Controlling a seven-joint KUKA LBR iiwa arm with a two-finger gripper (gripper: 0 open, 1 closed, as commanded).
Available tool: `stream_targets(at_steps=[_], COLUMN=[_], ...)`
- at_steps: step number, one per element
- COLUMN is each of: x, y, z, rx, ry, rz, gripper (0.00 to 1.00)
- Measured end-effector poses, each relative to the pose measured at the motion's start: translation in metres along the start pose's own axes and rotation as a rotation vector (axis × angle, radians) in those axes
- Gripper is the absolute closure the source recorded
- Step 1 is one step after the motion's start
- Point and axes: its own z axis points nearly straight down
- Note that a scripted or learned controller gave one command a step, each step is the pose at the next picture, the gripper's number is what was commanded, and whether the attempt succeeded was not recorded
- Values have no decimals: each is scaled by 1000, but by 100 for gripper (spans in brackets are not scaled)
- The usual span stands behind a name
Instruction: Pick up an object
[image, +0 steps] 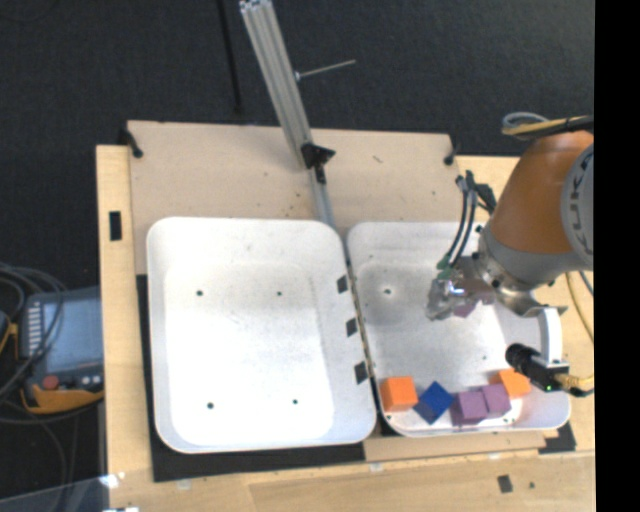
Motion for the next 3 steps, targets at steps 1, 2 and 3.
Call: stream_targets(at_steps=[1,2,3], x=[-1,50,104], y=[2,-5,-15], z=[-30,-21,-34], rx=[1,6,4], ry=[0,2,4], rz=[-5,-8,-11], gripper=[100,100,100])
